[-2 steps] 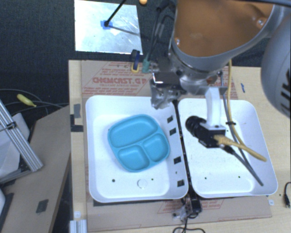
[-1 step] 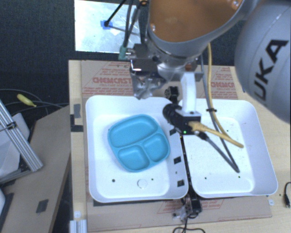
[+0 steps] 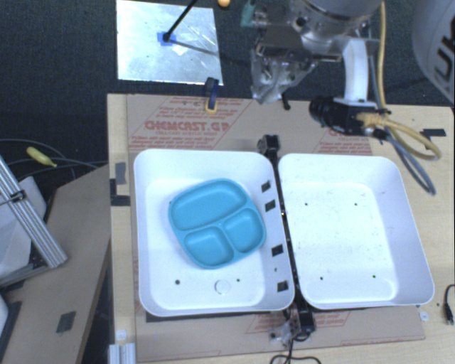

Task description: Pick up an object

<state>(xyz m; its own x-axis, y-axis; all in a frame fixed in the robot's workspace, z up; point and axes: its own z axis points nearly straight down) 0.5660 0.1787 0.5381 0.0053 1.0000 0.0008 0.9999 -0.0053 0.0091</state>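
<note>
The arm (image 3: 334,21) is cut off by the frame's top edge; the gripper (image 3: 270,85) below it is blurred.

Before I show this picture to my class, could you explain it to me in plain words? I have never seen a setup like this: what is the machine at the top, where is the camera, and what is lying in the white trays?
The picture comes from one fixed camera above a workbench, looking down at a slant. The metal machine at the top is a robot arm, and its end carries a gripper, a two-finger claw for picking things up. It hangs above the brown board behind the trays, not over either one, and nothing shows between its fingers.

On the bench sit two shallow white bins side by side. The left bin holds a blue divided plate, the kind with three food compartments, lying flat near the middle. A small pale disc lies near that bin's front edge. The right bin shows just small dark specks.

The arm's job is to pick up an object.
</note>
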